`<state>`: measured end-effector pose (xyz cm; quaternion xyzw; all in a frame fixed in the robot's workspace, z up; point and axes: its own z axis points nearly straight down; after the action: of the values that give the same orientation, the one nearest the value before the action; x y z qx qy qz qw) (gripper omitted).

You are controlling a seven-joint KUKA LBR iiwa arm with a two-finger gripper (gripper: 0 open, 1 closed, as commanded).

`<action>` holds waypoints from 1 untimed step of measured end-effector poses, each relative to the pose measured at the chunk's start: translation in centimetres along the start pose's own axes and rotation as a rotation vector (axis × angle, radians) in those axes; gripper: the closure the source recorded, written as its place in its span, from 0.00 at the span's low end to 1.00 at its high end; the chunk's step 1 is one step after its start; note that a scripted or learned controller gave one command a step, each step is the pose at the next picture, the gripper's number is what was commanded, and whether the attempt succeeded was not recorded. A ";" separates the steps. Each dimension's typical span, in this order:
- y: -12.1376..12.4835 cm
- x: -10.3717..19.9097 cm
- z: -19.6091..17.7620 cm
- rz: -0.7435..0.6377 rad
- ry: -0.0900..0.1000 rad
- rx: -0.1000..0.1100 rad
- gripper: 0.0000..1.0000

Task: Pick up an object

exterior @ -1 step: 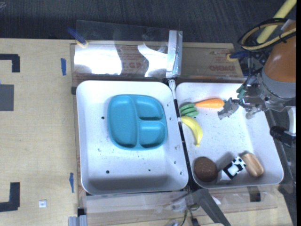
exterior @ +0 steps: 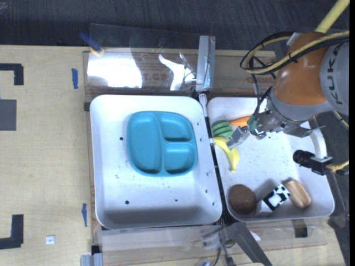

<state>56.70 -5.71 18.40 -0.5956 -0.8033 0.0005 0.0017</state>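
My gripper reaches into the right bin from the right and sits low at its left side. Its tip is right over the upper end of a yellow banana, which lies along the bin's left wall. A green striped object lies just left of the tip. An orange carrot-like piece pokes out just above it. Nothing can be seen lifted off the bin floor.
A brown round object, a black-and-white item and a tan oval piece lie along the right bin's front. The left bin holds a blue divided plate. Cables and the orange wrist band hang over the right bin's back.
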 end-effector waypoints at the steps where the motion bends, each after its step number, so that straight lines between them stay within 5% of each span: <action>1: 1.6 1.1 -0.1 -0.173 -0.004 -0.006 0.00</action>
<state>57.88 -4.18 18.50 -0.5239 -0.8518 -0.0008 -0.0015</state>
